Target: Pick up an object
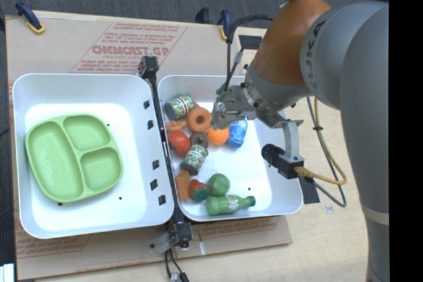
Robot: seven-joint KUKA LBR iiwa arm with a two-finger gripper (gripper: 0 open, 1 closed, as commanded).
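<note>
red "CHEMCAST GP" print on cardboard sheet (99, 30)

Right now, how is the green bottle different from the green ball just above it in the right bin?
The bottle is long and lies on its side along the bin's near edge; the ball is round and compact. The bottle has a red cap at its right end and a pale label; the ball is plain green. The bottle is a darker green than the ball. Both are green toy items in the right bin, close together.
</note>
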